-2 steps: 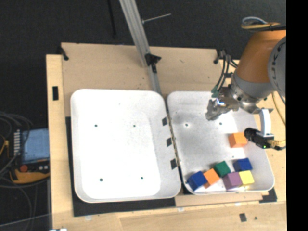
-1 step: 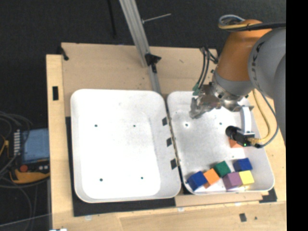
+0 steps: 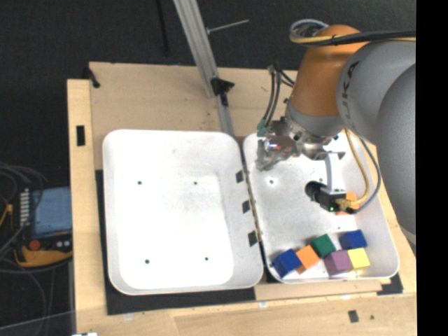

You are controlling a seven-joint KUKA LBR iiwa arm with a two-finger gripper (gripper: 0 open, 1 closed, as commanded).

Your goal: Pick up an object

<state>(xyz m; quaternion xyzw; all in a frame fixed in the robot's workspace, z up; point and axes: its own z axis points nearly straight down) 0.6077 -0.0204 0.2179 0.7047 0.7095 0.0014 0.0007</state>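
- Coloured blocks sit clustered at the near end of the right bin [image 3: 374, 219]: a blue block [image 3: 286, 261], an orange block [image 3: 307, 256], a green block [image 3: 323, 245], a purple block [image 3: 339, 262], a yellow block [image 3: 358, 258] and a second blue block [image 3: 353, 239].
- My gripper [image 3: 268, 154] hangs over the far left corner of that same bin, close to the wall shared with the left bin [image 3: 119, 208].
- I cannot tell how wide my jaws stand, and I see nothing held between them.
- All the blocks lie well apart from my gripper, toward the opposite end of the bin, with bare white floor between.
- My grey arm [image 3: 381, 82] and orange band [image 3: 323, 75] reach in from the right.
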